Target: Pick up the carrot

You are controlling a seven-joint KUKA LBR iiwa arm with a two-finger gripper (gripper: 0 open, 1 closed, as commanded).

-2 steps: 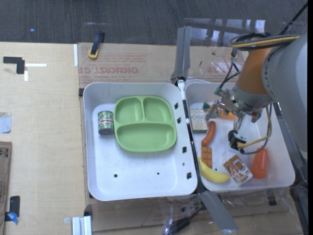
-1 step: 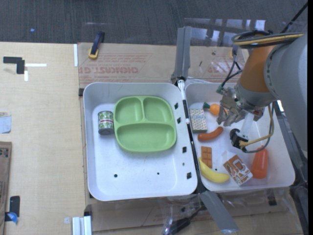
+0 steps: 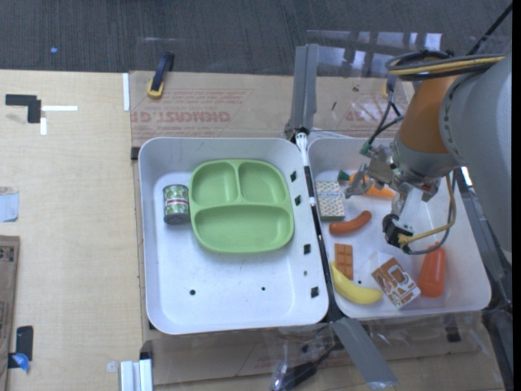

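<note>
Dark carpet runs along the top of the camera view, and below it a pale wooden bench (image 3: 65, 218) carries two shallow white bins side by side on brown cardboard. In the left bin (image 3: 236, 300) a green divided plate (image 3: 242, 205) lies toward the far side, with a small can (image 3: 175, 203) just beside its left edge. In the right bin (image 3: 468, 296) lie a speckled sponge block (image 3: 330, 199) near the dividing wall, a sausage (image 3: 351, 222) just right of it, a small waffle-like bar (image 3: 343, 258), a banana (image 3: 355, 287), a brown and white packet (image 3: 395, 282) touching the banana's right end, and a red-orange pepper-like piece (image 3: 432, 272).

From the right, the grey arm with its orange band (image 3: 431, 112) reaches over the right bin. Its tool (image 3: 366, 182) hangs low at the bin's far side, directly over the carrot (image 3: 376, 191), whose orange end shows just right of it. Whether the tool is parted or closed, I cannot tell.
</note>
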